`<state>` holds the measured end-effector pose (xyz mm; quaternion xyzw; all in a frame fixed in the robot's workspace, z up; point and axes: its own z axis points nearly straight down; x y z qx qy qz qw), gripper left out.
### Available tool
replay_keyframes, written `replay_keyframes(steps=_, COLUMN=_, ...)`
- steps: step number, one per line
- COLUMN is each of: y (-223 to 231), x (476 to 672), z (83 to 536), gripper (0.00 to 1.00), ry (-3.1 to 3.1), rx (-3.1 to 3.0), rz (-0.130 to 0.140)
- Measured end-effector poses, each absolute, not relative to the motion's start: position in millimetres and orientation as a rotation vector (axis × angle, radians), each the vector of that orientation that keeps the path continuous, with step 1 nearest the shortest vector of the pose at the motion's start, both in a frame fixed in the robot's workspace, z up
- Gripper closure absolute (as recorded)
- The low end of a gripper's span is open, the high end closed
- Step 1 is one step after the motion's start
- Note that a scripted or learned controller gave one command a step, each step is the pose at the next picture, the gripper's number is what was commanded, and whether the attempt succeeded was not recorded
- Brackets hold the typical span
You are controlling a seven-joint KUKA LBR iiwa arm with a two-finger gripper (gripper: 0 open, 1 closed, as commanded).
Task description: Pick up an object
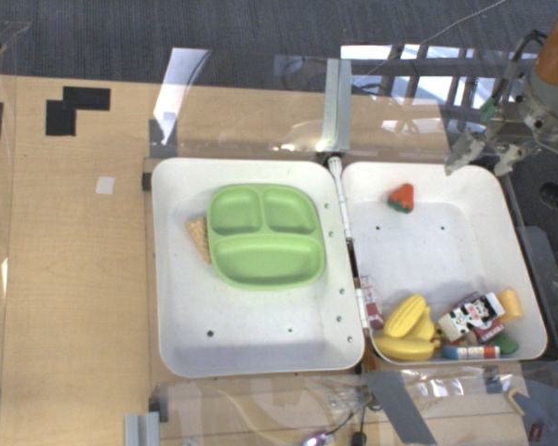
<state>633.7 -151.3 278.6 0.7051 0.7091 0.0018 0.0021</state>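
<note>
Here the pincer [482, 152], fingers spread, hangs right of the strawberry [402, 197].

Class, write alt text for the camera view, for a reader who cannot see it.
Two shallow white bins sit side by side: the left bin holds a green divided plate, the right bin a red strawberry toy and a corner pile with yellow corn. The gripper hangs above the right bin's far edge.

Right shallow white bin [502, 214]: centre floor open. Obstacles: small red-and-green toy strawberry [402, 197] near back wall; yellow plastic corn and banana [407, 328], printed carton [474, 316] crowd front edge. Left shallow white bin [172, 277]: green sectioned plastic plate [264, 235] occupies middle.
</note>
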Motion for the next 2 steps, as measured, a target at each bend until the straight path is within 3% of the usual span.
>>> replay_keyframes(steps=1, y=-163.4, x=656.6, z=157.9, gripper=0.0, ry=2.265, rx=2.174, rz=0.003)
replay_keyframes(steps=2, y=-110.5, x=654.9, z=172.9, gripper=0.0, ry=2.203, rx=2.235, rz=0.007)
